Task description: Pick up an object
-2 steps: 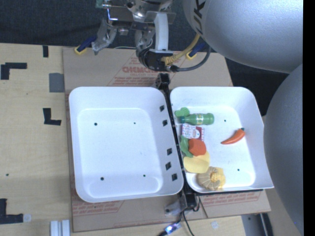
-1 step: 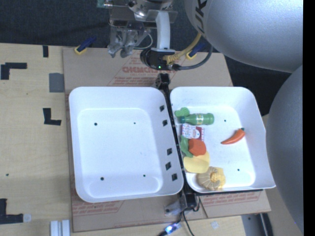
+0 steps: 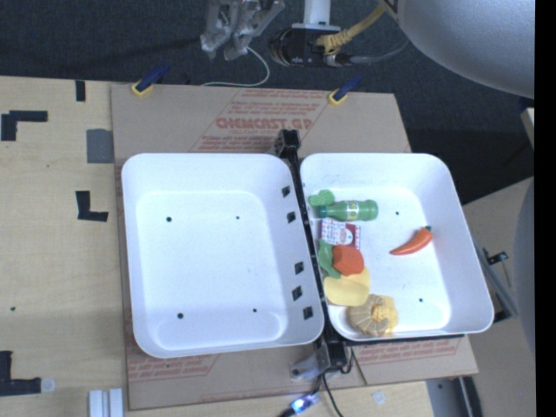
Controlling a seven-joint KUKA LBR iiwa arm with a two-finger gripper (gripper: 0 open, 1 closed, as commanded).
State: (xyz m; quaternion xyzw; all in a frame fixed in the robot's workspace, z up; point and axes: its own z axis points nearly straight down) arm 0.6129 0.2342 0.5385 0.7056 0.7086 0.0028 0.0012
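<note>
- Gripper up at top of view, over dark floor beyond the bench edge, nothing seen in its grasp.
- Blurred and small; cannot tell whether released or clenched.
- Grey arm bulking large to the right of gripper, with yellow cable looping just beside it.
- Left bin lower in view than gripper, well apart from it.
- Right bin down and to the right of gripper, also well apart, touching left bin along the middle seam.
- All loose items in right bin, far from gripper, bunched against the wall nearest the seam.
- Green bottle lying on its side, closest of the pile to gripper.
- Red-and-white packet just past the bottle, touching it.
- Red block next down, with a green piece beside it on the seam side.
- Yellow lump beyond red block, touching it.
- Tan crumpled ball farthest from gripper, near the bin's lower wall.
- Chili pepper alone, apart from the pile, tilted, further right of gripper than the rest.
- Cardboard sheet under both bins, its top edge near gripper.
- Blue-and-yellow clamp on that edge down-left of gripper, second clamp down-right.
</note>
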